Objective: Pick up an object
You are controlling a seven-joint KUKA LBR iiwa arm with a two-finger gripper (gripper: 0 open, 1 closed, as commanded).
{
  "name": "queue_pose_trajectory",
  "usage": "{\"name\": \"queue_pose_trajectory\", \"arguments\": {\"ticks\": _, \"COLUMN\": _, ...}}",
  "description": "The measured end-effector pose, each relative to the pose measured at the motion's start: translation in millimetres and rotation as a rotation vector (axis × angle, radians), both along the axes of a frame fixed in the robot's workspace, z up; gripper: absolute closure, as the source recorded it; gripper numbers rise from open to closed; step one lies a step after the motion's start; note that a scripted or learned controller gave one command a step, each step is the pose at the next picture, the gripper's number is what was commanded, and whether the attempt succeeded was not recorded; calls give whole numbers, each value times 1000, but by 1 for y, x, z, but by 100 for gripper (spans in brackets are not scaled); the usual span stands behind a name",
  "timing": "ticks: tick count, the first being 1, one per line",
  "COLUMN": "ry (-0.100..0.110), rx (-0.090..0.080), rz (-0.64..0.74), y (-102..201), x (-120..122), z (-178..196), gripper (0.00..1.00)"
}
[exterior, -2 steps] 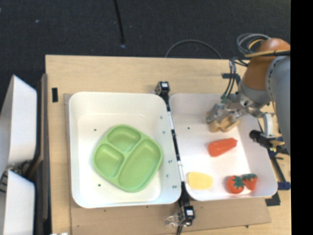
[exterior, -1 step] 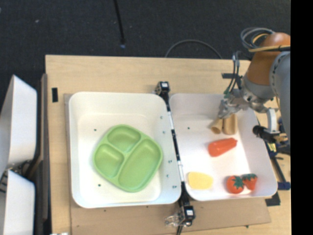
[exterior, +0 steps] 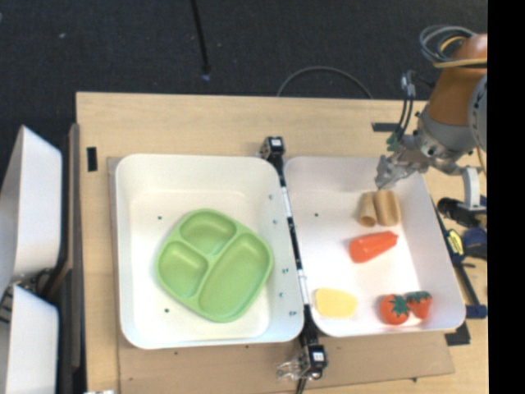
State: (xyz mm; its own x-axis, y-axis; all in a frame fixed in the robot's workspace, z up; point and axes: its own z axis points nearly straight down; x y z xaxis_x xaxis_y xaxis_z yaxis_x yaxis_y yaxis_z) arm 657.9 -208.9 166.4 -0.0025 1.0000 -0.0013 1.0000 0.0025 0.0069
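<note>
The right bin (exterior: 328, 187) holds a tan roll-shaped toy (exterior: 377, 208), an orange carrot-like piece (exterior: 373, 245), a yellow piece (exterior: 335, 303) and a red strawberry pair with green tops (exterior: 405, 308). My gripper (exterior: 389, 174) hangs over the bin's far right part, just above the tan roll. Nothing shows between its fingers. The grey arm with its orange band (exterior: 449, 97) comes in from the upper right.
The left bin (exterior: 139, 187) carries a green divided plate (exterior: 215, 264). Clips (exterior: 273, 147) join the bins at the middle seam. Blue-handled tools (exterior: 463, 236) lie off the bench's right edge, and white boxes (exterior: 33, 203) stand at the far left.
</note>
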Motion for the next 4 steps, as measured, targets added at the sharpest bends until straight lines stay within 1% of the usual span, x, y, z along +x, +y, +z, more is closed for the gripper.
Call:
{"name": "queue_pose_trajectory", "arguments": {"ticks": 1, "ry": 1, "rx": 0, "rz": 0, "y": -1, "x": 1, "z": 44, "gripper": 100}}
{"name": "queue_pose_trajectory", "arguments": {"ticks": 2, "ry": -3, "rx": -1, "rz": 2, "y": 4, "x": 5, "z": 108, "gripper": 100}}
{"name": "queue_pose_trajectory", "arguments": {"ticks": 3, "ry": 2, "rx": 0, "rz": 4, "y": 4, "x": 6, "z": 124, "gripper": 100}}
{"name": "queue_pose_trajectory", "arguments": {"ticks": 4, "ry": 7, "rx": 0, "rz": 2, "y": 54, "x": -9, "z": 111, "gripper": 100}}
